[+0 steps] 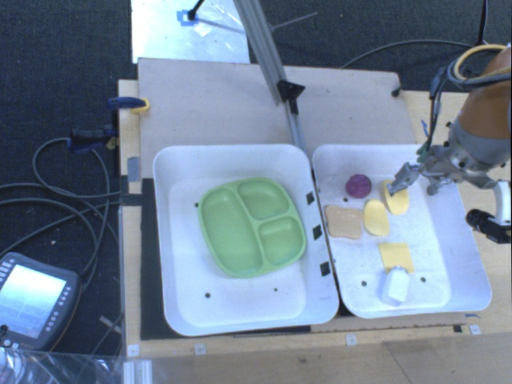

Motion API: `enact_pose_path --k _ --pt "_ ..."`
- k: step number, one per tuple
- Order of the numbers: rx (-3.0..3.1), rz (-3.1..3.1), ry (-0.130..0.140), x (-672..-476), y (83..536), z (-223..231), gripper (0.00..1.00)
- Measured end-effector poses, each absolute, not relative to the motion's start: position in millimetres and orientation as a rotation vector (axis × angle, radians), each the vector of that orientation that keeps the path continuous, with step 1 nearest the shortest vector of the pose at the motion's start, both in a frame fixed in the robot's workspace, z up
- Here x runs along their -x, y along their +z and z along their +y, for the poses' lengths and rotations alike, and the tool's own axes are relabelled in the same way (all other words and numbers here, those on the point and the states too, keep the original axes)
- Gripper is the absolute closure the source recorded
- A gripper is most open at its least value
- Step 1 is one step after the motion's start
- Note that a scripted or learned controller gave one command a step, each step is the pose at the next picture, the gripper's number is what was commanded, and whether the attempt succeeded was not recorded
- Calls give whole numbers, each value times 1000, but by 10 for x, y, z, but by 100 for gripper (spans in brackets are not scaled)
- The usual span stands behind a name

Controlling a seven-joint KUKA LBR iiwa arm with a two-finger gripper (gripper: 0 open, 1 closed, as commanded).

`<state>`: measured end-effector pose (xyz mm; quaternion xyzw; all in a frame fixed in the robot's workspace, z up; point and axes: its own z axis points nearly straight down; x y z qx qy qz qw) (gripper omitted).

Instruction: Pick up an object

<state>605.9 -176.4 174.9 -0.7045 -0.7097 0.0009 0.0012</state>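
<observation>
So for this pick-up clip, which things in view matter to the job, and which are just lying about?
Part of the job:
gripper
pale yellow piece under it
yellow oval
purple ball
tan slice
yellow square
white block

Just lying about:
green divided plate in the left bin
handheld screen
floor cables

No text reads clearly; the pendant screen [30, 293] seems a blank glow
</observation>
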Motion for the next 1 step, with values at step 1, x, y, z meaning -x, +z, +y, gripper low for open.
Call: enact_pose_path --k 1 --pt "2217 -2222 4 -6116 1254 -1840 0"
